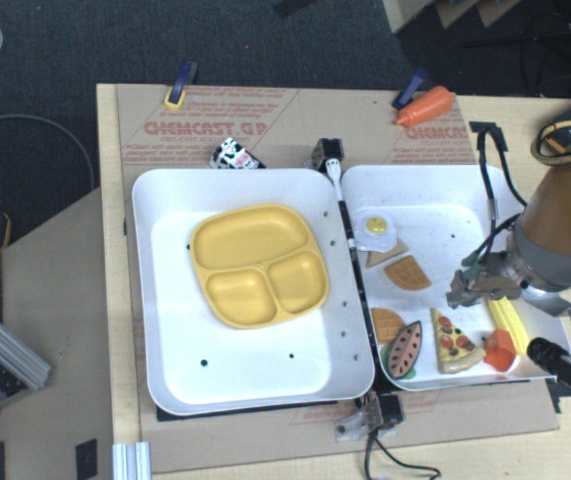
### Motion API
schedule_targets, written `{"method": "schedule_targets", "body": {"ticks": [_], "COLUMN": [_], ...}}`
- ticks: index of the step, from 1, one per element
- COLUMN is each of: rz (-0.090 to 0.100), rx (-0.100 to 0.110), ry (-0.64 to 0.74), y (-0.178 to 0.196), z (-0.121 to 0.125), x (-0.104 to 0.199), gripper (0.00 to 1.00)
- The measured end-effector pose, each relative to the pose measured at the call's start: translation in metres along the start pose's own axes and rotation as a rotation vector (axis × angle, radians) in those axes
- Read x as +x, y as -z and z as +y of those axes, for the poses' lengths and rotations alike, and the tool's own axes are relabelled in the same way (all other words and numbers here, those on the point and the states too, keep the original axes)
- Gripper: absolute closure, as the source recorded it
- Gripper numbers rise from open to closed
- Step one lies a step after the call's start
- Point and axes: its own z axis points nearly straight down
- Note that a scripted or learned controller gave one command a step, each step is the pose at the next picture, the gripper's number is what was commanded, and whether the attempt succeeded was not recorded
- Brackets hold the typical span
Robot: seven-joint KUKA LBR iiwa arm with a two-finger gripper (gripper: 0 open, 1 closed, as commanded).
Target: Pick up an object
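Observation:
The right bin [435,190] holds several toy foods: a fried egg [375,228], a brown bread slice [406,273], a pizza slice [454,342], a watermelon slice [404,350], a cookie-like piece [386,322], a yellow corn cob [508,319] and a red piece [500,352]. My gripper [471,288] hangs low at the bin's right side, just above the pizza slice and left of the corn. Nothing shows between its fingers.
The left bin [165,348] bears a yellow divided plate [257,264]. On the bench behind the bins lie an orange clamp [424,106], a yellow-blue clamp [178,86] and a small black-and-white toy [234,155]. Black cables run along the right bin's far right edge.

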Motion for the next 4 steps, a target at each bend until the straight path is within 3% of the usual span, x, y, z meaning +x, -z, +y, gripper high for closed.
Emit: {"method": "schedule_targets", "body": {"ticks": [1, 2, 3, 4], "rz": [0.000, 0.001, 0.002, 0.002], "rx": [0.000, 0.002, 0.003, 0.001], "ry": [0.000, 0.000, 0.005, 0.005], "y": [0.045, 0.065, 0.055, 0.068], "z": [0.004, 0.005, 0.046, 0.084], "x": [-0.007, -0.007, 0.026, 0.063], "gripper": [1.00, 1.00, 1.00, 1.00]}}
